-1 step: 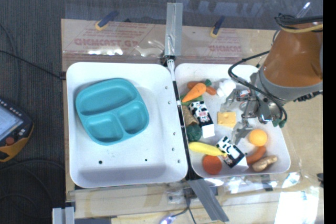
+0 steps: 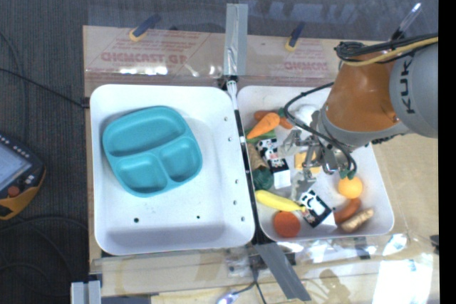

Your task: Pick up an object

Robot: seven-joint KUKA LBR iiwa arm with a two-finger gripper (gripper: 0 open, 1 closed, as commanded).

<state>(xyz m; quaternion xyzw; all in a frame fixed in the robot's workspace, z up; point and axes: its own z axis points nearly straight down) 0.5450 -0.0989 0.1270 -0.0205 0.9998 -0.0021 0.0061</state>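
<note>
Camera view looks down at a slant on a surface [image 2: 107, 53] bearing two white bins side by side. Left bin [image 2: 214, 224] holds a teal tray [image 2: 151, 148] with three compartments, lying toward its 10 o'clock corner. Right bin [image 2: 381, 213] holds a heap of small toy foods. Grey arm [image 2: 420, 92] with its orange band [image 2: 360, 100] reaches in from 3 o'clock and hangs over the right bin's middle.

Pincer [image 2: 308, 156] points down among the toys near the bin's centre; whether it is released or clenched I cannot tell, and nothing is visibly held between its tips.

Around it: a carrot [image 2: 263, 124] at 11 o'clock, its long axis running from 8 to 2 o'clock. A banana [image 2: 278, 201] sits at 7 o'clock, long axis from 10 to 4 o'clock. A red tomato [image 2: 287, 223] lies just beside the banana's lower end. A black-and-white block [image 2: 314, 206] is at 6 o'clock, an orange [image 2: 349, 187] at 4 o'clock, and a brown piece [image 2: 356, 219] lies near the 5 o'clock corner.

Judged from this, the step in hand is descending to grasp one toy. To do it well, choose a piece that stands apart, such as the banana or carrot, and close across its short width, at right angles to the long axis, near its middle. Crowded neighbours could block the tips or be nudged, so a straight, centred descent seems wisest.
</note>
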